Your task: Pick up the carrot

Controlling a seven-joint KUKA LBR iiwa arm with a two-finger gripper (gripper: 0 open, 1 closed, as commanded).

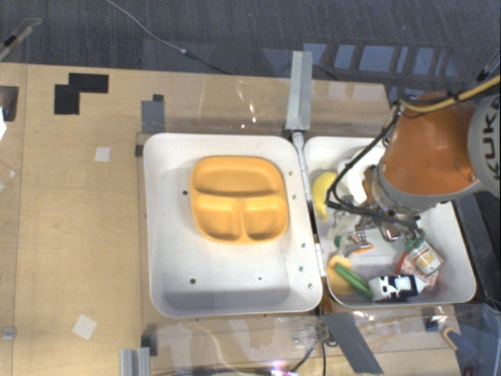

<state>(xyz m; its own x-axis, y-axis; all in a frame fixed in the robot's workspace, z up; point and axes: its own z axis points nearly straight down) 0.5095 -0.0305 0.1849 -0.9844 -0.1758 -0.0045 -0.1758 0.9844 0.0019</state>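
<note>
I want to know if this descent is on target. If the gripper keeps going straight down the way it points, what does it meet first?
Probably the carrot, lying right under the gripper; depth is hard to judge from this slanted view.

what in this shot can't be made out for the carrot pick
- Camera view: the gripper is too small and cluttered to read, with the arm's orange band covering its upper part.
- Carrot: an orange sliver below the gripper; contact unclear.
- Right bin: the arm hides its far middle.

Two white bins (pixel 168 210) (one yellow tray (pixel 239 198))
</note>
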